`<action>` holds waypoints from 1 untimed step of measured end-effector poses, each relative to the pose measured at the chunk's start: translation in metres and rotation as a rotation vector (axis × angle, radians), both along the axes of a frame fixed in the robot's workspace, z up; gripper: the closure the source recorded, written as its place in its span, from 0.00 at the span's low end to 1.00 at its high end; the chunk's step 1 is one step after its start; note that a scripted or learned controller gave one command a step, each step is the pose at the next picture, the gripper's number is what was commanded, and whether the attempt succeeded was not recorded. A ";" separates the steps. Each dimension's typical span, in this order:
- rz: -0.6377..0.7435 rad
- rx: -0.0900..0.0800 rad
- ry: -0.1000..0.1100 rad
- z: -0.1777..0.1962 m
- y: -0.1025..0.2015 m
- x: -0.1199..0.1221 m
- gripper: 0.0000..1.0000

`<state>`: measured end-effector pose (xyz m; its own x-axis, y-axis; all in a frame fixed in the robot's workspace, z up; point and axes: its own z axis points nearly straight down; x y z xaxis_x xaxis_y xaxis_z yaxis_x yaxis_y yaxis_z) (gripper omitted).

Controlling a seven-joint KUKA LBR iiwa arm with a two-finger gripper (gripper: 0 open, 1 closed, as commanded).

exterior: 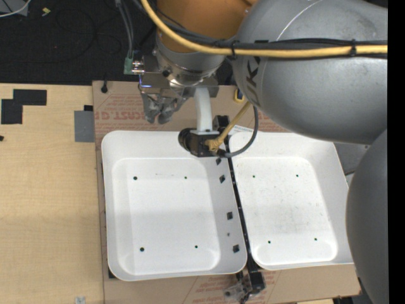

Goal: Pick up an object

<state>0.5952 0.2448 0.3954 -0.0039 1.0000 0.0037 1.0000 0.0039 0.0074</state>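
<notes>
Arm (304,62) overhanging far edge of bins, left bin (120,220) floor open, right bin (329,233) floor open

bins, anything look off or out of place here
Nothing looks spilled or damaged. The left bin and right bin sit level side by side. The hand hangs beyond the left bin's far rim, over the cardboard.

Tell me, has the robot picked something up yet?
Not that I can see. Nothing looks done so far. Right now the gripper hangs above the far edge of the left bin, with no object visibly lifted. Reaching an object, grabbing it and raising it all seem left to do.
</notes>
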 end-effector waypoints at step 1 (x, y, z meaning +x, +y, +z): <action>-0.003 -0.006 0.011 -0.078 -0.001 0.033 1.00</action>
<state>0.6285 0.2441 0.3171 -0.0008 1.0000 -0.0020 1.0000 0.0007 -0.0036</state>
